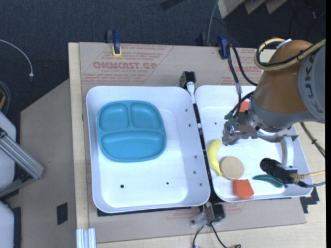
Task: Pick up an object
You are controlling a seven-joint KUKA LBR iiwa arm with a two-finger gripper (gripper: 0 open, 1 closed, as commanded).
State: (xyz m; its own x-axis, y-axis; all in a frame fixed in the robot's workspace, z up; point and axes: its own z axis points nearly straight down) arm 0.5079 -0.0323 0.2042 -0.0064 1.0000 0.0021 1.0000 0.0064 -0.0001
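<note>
My gripper [231, 134] hangs over the right bin [217, 107], just above and right of a yellow banana [213, 156] that lies along the bin's left wall. A round tan disc [231, 167] lies beside the banana, and an orange block [243, 188] sits at the front rim. A thin teal piece [269, 179] lies at the front right. Nothing shows between the gripper's ends from this angle. An orange-red bit [243, 107] peeks out behind the wrist.
The left bin [181, 138] holds a blue divided plate [132, 130] in its rear left part. A black clamp [187, 78] sits at the back between the bins. The bins rest on a brown board [155, 61].
</note>
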